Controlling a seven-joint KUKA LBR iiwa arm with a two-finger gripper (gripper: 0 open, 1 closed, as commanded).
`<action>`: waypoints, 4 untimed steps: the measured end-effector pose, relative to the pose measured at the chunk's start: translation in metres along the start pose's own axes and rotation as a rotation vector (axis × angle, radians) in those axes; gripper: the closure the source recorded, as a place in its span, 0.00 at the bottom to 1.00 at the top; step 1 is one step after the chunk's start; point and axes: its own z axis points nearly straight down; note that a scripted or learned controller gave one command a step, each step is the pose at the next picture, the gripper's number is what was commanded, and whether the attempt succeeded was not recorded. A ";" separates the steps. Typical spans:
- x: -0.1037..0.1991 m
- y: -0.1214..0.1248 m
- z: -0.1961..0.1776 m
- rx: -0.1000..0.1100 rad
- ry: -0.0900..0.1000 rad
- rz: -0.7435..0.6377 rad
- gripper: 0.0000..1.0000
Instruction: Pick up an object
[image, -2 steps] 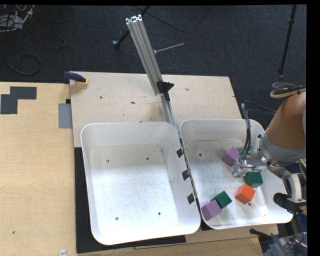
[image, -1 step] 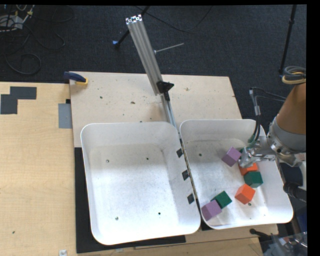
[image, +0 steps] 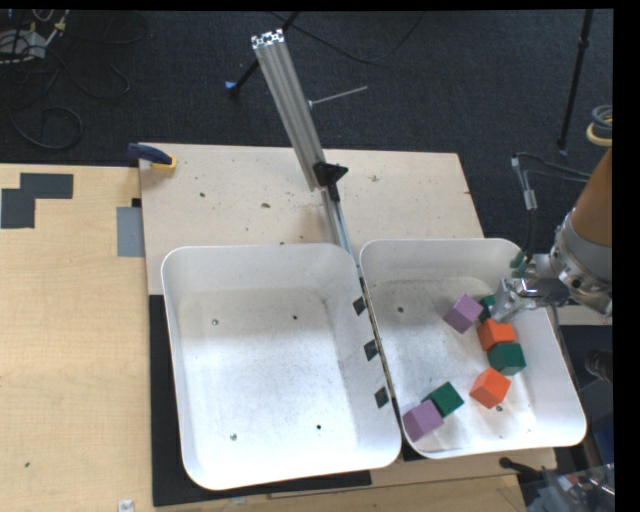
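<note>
The right bin (image: 440, 262) holds several small blocks. A purple block (image: 463, 313) lies near its middle, with an orange block (image: 497, 333) and a green block (image: 507, 357) just to its right. Lower down sit another orange block (image: 490, 387), a green block (image: 446, 399) and a purple block (image: 422, 418) near the front rim. My gripper (image: 512, 296) reaches in over the bin's right rim, just above and to the right of the purple and orange blocks. A bit of another green block (image: 487, 303) peeks out beside it.
The left bin (image: 200, 300) sits beside the right one, with black clips (image: 366, 348) along the shared rim. A slanted aluminium bar (image: 295, 110) rises behind the bins. A blue and yellow clamp (image: 152, 155) lies at the bench's far left corner.
</note>
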 end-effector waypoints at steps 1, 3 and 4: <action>-0.001 0.000 -0.012 0.004 0.001 -0.001 1.00; 0.103 0.019 -0.013 0.005 0.002 -0.003 1.00; 0.157 0.024 0.008 0.010 0.002 -0.002 1.00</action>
